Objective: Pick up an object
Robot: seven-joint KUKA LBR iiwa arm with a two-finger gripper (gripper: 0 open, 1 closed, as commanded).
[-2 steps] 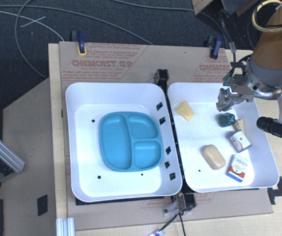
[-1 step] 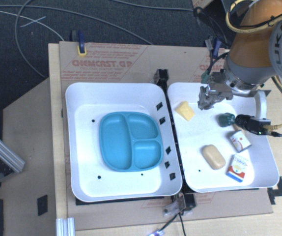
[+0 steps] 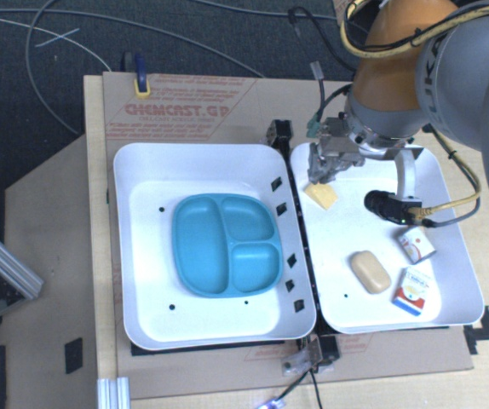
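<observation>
My gripper (image 3: 319, 175) hangs over the back left part of the right bin (image 3: 457, 309), just above a pale yellow wedge (image 3: 320, 197) that looks like a piece of cheese. The gripper's tip is right at the wedge's upper edge. A tan oval soap-like bar (image 3: 371, 272) lies near the bin's front middle. A small white and red box (image 3: 417, 244) lies at the right, and a white, red and blue packet (image 3: 412, 290) lies in front of it.
The left bin (image 3: 134, 254) holds a blue divided plate (image 3: 227, 244) in its middle. Black clips run along the seam between the two bins. The arm's grey body and orange band cover the back right corner.
</observation>
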